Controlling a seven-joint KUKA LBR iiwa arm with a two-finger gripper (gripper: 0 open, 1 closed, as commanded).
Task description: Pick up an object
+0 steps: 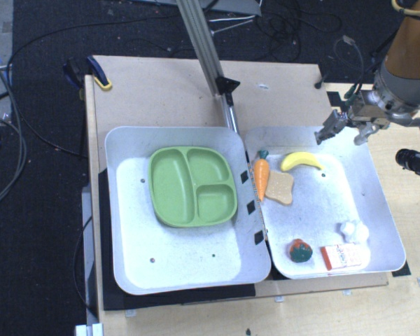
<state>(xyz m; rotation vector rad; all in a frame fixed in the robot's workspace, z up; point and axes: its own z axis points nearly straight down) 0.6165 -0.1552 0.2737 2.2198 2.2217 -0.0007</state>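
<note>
Approach step — my jaws hang spread, gripping nothing, over the right bin's far rim; banana lies nearest, just inside — next I descend and straddle it.

Wooden bench; two white bins side by side.

arm: enters from right, orange band up | end effector: raised, fingers spread, nothing between
</note>
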